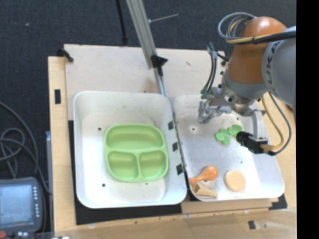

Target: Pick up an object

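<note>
Tabletop [109, 68] is pale wood-coloured board, bare and lightly scuffed along its far half, sitting on dark speckled carpet [60, 14]. Two shallow white bins side by side on it. Left bin [87, 113] holds a light green divided plate [135, 152], three compartments, lying flat near the bin's centre. Right bin [264, 176] has a speckled white floor with a few small dark marks. In it: a green leaf-shaped toy [227, 134] in the middle, an orange spoon-like piece [206, 174] near the front left corner, a tan cone-shaped piece [205, 188] just in front of it and touching or nearly touching, and a round pale-yellow disc [235, 180] to their right, apart from both. Arm [259, 54] enters from the right, orange band uppermost, wrist hanging over the far part of the right bin. Gripper [207, 112] points down toward the far left area of that bin, over bare floor, well apart from the green toy and from the items at the front. Fingers: cannot tell how far apart they are; nothing visible between them. A slanted metal pole [144, 39] rises from between the bins at the back. Cables trail across the carpet at left; a grey screen device [17, 205] sits at the lower left corner.
</note>
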### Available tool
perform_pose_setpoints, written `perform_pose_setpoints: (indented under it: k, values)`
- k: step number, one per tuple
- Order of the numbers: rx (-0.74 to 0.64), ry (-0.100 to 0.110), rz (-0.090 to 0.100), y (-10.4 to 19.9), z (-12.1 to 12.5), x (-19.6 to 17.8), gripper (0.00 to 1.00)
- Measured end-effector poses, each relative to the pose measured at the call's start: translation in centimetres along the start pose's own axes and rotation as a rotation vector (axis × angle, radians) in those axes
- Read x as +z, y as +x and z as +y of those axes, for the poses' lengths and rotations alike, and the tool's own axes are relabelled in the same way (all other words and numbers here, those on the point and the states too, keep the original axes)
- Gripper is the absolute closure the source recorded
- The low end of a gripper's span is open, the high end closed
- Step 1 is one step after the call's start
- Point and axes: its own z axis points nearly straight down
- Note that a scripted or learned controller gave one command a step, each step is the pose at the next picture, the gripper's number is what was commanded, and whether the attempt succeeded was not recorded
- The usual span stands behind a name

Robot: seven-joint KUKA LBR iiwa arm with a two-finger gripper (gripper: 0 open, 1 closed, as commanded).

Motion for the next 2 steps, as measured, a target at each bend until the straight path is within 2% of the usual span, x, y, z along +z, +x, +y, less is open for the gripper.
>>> perform_pose_setpoints:
  k: [2]
  values:
    - [-0.002, -0.001, 0.002, 11.1, 4.0, 0.8, 1.0]
